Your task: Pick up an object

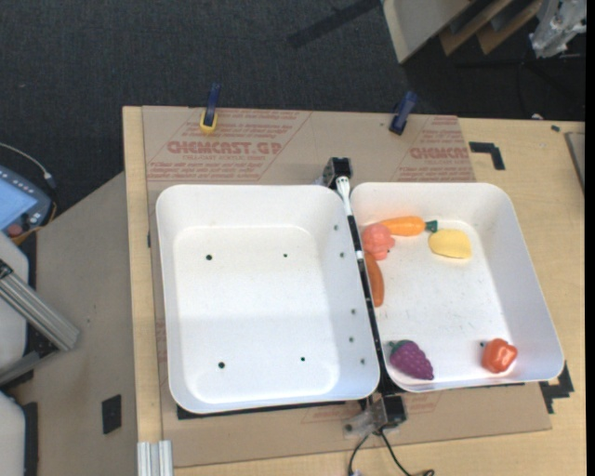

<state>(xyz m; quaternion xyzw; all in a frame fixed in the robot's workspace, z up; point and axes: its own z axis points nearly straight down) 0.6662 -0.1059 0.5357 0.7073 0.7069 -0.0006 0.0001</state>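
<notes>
Toy fruit and vegetables lie in the right white bin (521, 242): an orange carrot (403, 225), yellow lemon (450, 244), pink peach (377, 240), purple grape bunch (411, 359) and red pepper (499, 355). A second orange piece (375, 279) is partly hidden beneath the peach. The left white bin (186, 279) sits alongside.

- Right bin (521, 244): carrot (403, 225) beside yellow lemon (450, 244) near far wall; pink fruit (376, 240) and orange piece (375, 281) against left wall.
- Near edge: purple grapes (410, 359), red pepper (499, 355).
- Left bin (177, 279) adjoins it on the bench (307, 135).

Pale grey, angular metal, perhaps the arm (561, 28).
</notes>
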